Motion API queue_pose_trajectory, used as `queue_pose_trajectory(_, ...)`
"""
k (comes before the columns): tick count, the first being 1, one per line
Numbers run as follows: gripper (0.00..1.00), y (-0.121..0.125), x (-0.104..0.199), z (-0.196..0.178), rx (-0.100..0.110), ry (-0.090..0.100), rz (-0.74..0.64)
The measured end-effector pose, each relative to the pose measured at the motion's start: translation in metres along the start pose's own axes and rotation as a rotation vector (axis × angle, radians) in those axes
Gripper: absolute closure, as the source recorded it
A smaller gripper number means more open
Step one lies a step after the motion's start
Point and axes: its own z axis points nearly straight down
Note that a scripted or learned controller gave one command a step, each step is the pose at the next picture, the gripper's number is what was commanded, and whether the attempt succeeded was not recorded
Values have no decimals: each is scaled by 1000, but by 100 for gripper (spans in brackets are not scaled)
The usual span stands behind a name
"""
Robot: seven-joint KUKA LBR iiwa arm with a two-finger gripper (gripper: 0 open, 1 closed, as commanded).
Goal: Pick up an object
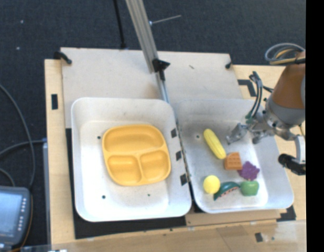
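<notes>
Two bins; gripper [239,134] over right bin [274,190], just right of corn [215,143]. Finger state: can't tell. Yellow tray [136,154] well left of corn.

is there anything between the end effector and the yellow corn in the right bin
Nothing visible. The end effector sits over the right bin, just right of the corn, with bare bin floor between them. The orange block and the other toys lie nearer the camera, off that line.

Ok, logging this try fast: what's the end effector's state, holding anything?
End effector: above the right bin, nothing visibly held; open or shut cannot be told.
</notes>
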Motion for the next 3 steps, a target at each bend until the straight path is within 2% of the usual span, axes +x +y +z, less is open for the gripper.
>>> queue_pose_trajectory(1,0,0,-1,43,-2,-1,2)
queue_pose_trajectory(2,100,2,-2,29,-10,-3,3)
queue_pose_trajectory(3,100,2,-5,-36,-12,-2,-1)
